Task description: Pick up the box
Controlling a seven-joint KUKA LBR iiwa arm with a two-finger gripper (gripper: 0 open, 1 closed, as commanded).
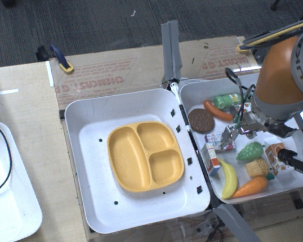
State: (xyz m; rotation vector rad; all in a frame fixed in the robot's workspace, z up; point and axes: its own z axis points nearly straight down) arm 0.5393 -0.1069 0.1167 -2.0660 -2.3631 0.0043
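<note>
camera view shows us, from the left, the worktop (26, 86) with the left bin (83, 157), and in it a yellow divided plate (144, 155) lying flat near the middle. nothing of the task is there.

next comes the right bin (192, 91), and here the things lie close together. the box (212, 157), small, white and red, lies at the left wall of this bin, just under a dark round cookie (201, 120) and just above a banana (228, 178). right of the box we see the gripper (229, 135), low over the bin floor, near the box but not around it. we see nothing between its fingers, so we judge it is empty; if it is spread or closed we cannot tell, the part is too small and mixed with cables.

what could go wrong, in our judgement: the box is pressed near the bin wall, so one finger may find no room on that side and only push the box against the wall or tip it. the banana and cookie touch it almost, so the gripper may catch one of them instead. the green toy (250, 151) and the carrot (250, 187) are further right and seem less a danger.

the arm, grey with the orange band (280, 71), reaches in from the right and bends down over the right bin, with the wrist pointing left toward the box.
</note>
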